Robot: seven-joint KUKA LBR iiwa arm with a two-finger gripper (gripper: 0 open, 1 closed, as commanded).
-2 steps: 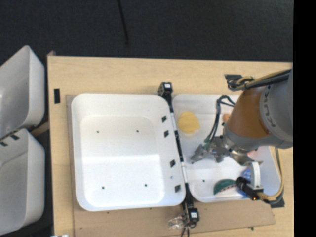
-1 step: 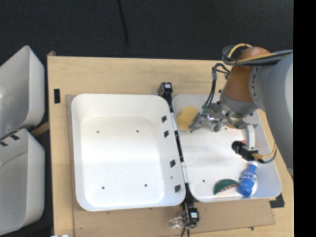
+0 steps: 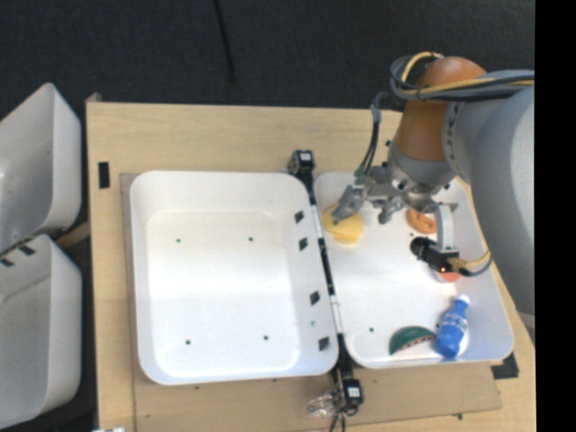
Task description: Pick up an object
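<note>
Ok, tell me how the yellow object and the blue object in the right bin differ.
The yellow object is a rounded lump, while the blue object is long and bottle-like. The yellow object lies near the right bin's far left side, close to the divider and just below the end effector; the blue object lies at the near right corner, beside a green piece. Both rest on the floor of the same white bin.

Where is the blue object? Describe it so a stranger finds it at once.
Start at the right white bin and go to its near right corner. There lies a small blue plastic bottle, beside a green curved piece. It is the bin's one blue thing.
</note>
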